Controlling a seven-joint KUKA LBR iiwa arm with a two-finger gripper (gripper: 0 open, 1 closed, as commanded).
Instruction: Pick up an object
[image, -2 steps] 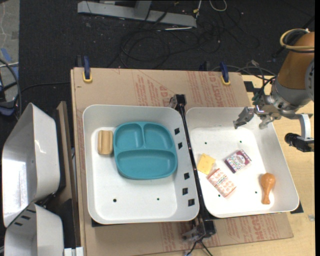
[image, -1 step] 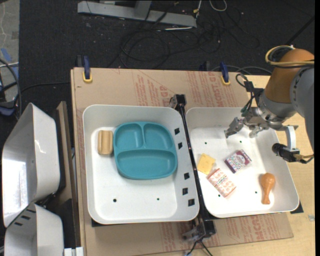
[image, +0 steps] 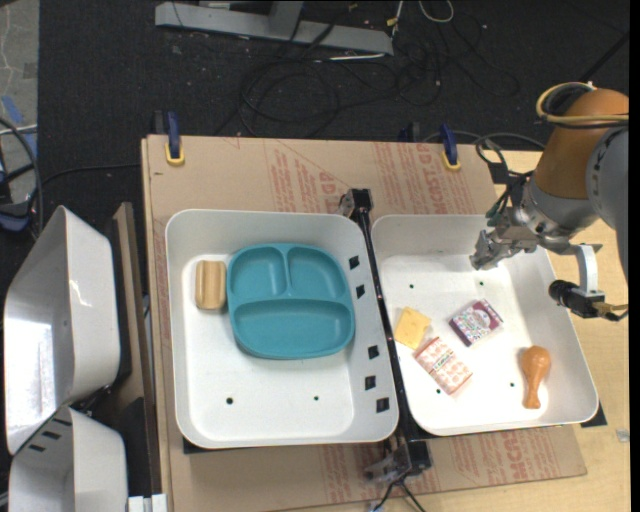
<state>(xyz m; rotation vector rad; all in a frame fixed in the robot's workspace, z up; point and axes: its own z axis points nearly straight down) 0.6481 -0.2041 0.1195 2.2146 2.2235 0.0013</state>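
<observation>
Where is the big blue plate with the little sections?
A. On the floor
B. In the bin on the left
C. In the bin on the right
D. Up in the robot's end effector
B: the blue plate lies flat in the left bin, next to a small tan block, while the end effector is over the right bin.

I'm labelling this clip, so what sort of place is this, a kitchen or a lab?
Most likely a robotics lab bench, not a kitchen: a KUKA arm reaches over two white bins holding toy food like a chicken drumstick, with cables on the floor.
</observation>
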